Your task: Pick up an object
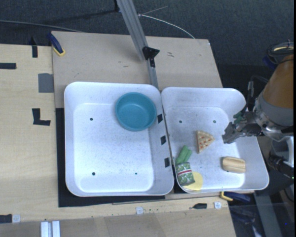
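Wooden bench (19,132) under two white bins.
Slanted metal pole (133,26) crossing above; black tape marks (39,116) at left; thin cable (172,23) behind.

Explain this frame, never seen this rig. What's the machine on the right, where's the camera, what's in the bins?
One camera looks down at a slant on a wooden bench bearing two shallow white bins side by side. The machine at the right is a robot arm, grey with an orange band above the wrist; its gripper hangs over the right bin's right side. I cannot tell how its jaws stand, and nothing is visibly held.

The left bin holds a blue bowl, upright, near its back right corner. The right bin holds a pizza-slice toy, a tan bread-roll-like piece, a green item, a small labelled packet and a yellow piece, these last three clustered at its front left corner.
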`<state>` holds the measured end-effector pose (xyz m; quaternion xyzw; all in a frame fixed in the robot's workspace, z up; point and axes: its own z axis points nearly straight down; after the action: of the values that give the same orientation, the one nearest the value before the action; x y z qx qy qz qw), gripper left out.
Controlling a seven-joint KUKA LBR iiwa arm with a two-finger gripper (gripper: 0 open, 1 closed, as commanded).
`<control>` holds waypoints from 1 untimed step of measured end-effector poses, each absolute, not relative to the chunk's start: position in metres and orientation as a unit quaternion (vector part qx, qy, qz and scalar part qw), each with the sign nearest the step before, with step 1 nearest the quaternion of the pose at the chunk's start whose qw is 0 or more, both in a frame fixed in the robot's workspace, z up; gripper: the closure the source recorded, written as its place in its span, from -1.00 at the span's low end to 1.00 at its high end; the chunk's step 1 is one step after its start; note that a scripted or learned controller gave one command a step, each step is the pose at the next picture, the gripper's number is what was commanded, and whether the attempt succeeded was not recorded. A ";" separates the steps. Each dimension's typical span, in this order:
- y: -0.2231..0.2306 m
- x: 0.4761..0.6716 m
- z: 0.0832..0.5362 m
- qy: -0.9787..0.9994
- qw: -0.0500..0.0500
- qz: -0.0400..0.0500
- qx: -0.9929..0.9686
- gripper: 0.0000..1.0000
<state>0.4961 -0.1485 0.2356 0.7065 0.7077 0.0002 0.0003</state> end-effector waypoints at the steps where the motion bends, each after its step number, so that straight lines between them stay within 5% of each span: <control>1: -0.099 0.515 0.224 0.709 -0.001 0.000 0.705 1.00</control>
<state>0.5151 -0.0993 0.2245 0.7050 0.7092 -0.0005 -0.0008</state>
